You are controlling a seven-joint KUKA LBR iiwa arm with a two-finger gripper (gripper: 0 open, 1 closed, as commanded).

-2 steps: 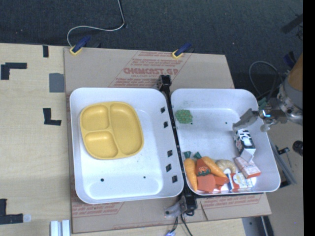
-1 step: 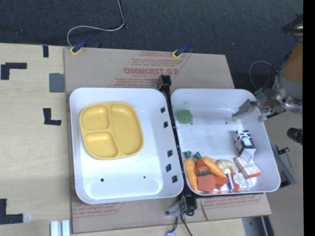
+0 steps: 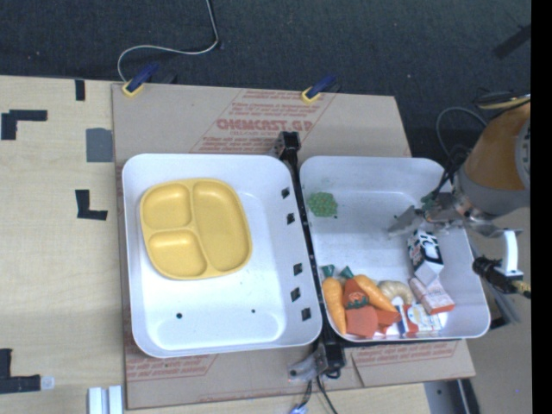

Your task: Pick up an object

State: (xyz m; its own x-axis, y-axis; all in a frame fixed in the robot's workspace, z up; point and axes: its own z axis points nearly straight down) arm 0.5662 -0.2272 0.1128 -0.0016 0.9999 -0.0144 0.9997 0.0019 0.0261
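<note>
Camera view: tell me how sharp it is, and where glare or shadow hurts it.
Camera view: soft overall, fine detail smeared; the claw is a grey blur against the right bin; the pile of toy food merges into patches of colour; the yellow plate shows mild sheen; lighting is even, with faint shadows along the bin walls.

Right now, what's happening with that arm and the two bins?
The arm reaches in over the right bin, its gripper low near the far right side, above a pile of toy food at the near end. Nothing shows between its fingers. A small green piece lies apart. The left bin holds a yellow plate.
</note>
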